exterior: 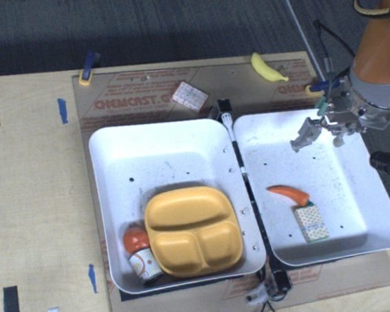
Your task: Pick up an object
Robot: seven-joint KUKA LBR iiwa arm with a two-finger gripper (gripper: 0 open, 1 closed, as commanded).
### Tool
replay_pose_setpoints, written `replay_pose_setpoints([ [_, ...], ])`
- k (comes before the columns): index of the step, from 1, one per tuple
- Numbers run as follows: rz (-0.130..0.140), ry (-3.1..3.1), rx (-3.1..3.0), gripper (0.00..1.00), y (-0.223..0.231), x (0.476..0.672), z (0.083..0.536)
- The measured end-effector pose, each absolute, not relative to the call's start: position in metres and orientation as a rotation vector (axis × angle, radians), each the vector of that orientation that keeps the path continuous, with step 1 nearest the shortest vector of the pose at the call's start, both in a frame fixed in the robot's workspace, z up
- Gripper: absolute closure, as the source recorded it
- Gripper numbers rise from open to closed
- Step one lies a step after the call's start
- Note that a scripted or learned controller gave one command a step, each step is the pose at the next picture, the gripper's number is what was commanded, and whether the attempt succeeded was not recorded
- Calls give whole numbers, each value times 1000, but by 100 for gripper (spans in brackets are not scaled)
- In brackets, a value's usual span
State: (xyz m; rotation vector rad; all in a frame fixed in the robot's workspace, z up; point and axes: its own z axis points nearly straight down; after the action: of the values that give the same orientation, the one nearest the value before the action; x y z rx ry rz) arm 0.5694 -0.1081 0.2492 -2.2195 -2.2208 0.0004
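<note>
In the right bin (370,237) lie an orange chilli pepper (289,193) and, just below it, a small patterned box (311,223). The left bin (106,168) holds a yellow divided tray (191,228) with a red and white bottle (140,254) tucked at its left side. My gripper (321,133) hovers over the upper part of the right bin, up and to the right of the pepper. Its fingers stand spread apart with nothing between them.
A yellow banana (267,67) and a small patterned packet (189,96) lie on the board behind the bins. A blue clamp (88,66) sits at the board's upper left corner. Cables run near the bins' front edge (268,289).
</note>
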Motion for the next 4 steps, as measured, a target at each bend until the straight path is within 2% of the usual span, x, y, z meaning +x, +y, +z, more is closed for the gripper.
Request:
replay_pose_setpoints([
  [1, 1, -2220, -2221, 0, -107, 564, 136],
  [2, -3, -2222, -2224, 0, -108, 508, 86],
  [3, -7, -2224, -2228, 100, -108, 510, 96],
  [4, -3, -2224, -2220, 100, -44, 518, 185],
])
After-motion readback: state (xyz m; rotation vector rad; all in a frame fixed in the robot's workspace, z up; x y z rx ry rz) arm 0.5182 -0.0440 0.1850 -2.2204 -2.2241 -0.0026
